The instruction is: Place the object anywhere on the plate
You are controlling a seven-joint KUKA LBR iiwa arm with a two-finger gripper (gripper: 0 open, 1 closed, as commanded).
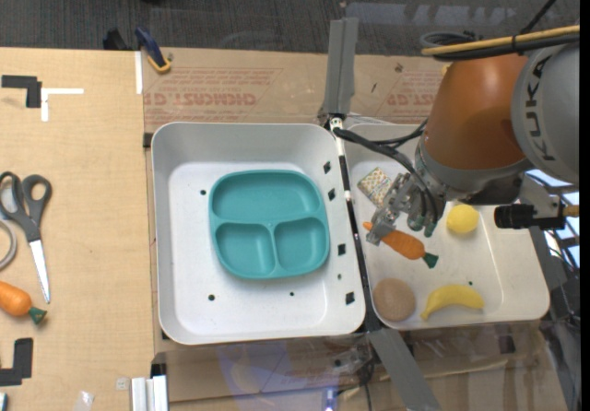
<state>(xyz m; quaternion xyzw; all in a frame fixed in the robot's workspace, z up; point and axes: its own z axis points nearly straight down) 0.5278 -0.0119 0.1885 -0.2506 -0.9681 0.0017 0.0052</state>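
The orange toy carrot with green tip (403, 244) lies in the right white bin (516, 303), just under the gripper (406, 216), touching or nearly so. I cannot tell if the gripper is open or closed. For a good grasp, center over the carrot's middle w/ closing across its thin width, then lift before crossing to the teal divided plate (270, 223) in the left bin. The arm comes from the right, wrist bent down.

arm (498, 114) cut off at right edge
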